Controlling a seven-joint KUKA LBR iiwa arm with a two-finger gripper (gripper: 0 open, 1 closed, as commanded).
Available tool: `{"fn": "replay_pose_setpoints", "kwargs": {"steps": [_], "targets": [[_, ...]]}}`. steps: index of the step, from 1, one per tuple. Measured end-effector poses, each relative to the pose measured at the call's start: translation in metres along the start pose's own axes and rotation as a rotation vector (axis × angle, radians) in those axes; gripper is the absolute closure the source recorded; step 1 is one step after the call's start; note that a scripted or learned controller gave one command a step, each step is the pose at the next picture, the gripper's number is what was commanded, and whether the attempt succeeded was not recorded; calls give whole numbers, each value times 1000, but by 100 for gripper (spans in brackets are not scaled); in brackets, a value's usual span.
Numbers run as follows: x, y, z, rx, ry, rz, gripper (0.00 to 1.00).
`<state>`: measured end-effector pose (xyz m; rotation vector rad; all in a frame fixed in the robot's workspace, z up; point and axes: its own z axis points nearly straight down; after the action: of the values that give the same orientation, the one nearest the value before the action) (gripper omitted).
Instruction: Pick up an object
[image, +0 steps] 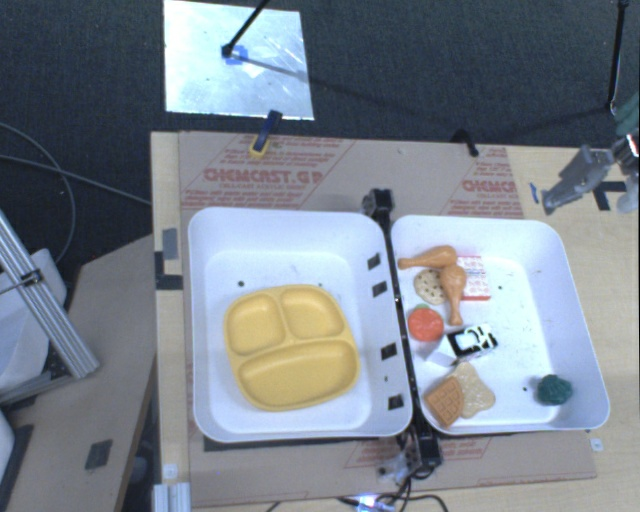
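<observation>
The right bin (560, 300) holds several toy foods. Two tan drumsticks (452, 283) lie crossed near its upper left, beside a speckled cookie (430, 288) and a red-and-white packet (474, 277). Below them sit a red-orange round piece (425, 324) and a black-and-white item (471, 342). A waffle square (444, 400) overlaps a slice of toast (478, 390) at the front. A dark green lump (553, 389) lies in the front right corner. My gripper (562, 188) hangs beyond the bin's far right corner, above the bench and apart from every object.
The left bin (215, 250) holds a yellow divided plate (290, 345). A black hinge strip (395, 310) runs between the bins. A reflective sheet (238, 58) lies on the dark floor behind the bench. An aluminium frame (40, 300) stands at the left.
</observation>
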<state>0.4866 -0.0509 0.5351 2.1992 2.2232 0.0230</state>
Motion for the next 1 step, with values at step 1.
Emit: {"fn": "replay_pose_setpoints", "kwargs": {"steps": [1], "targets": [[-3, 1, -3, 11, -2, 2, 100]]}}
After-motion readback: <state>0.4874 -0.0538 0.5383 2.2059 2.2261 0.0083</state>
